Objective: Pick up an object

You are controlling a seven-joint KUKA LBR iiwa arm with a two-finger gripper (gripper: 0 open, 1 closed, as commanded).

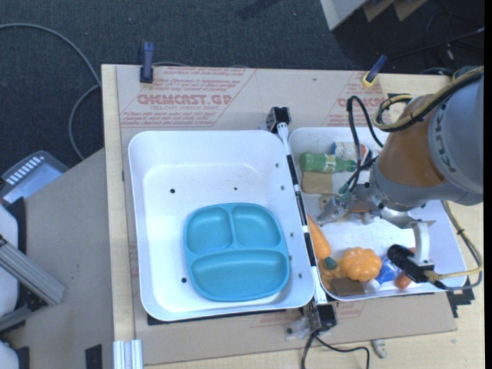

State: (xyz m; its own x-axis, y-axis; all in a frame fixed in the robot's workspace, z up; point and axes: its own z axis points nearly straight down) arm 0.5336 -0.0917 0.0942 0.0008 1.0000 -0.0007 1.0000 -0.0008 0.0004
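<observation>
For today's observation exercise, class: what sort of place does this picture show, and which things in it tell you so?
Most likely a robotics lab test bench. A grey and orange robot arm reaches over two white bins, one holding a blue divided plate, the other toy food such as a carrot. Cables trail over the bench.

- Left bin (154, 160): back half and left strip bare white floor, open from above. Blue divided plate (237, 250) takes the front-centre.
- Right bin (453, 260): crowded. Green bottle (327, 161) at the back, carrot (319, 241) along the left wall, orange pumpkin-like toy (360, 264) at the front, small bits around it (too small to identify).
- Arm (430, 156) hangs over the right bin's middle and back, blocking access there from above.
- Divider between the bins: clamps (278, 117) at both ends.
</observation>
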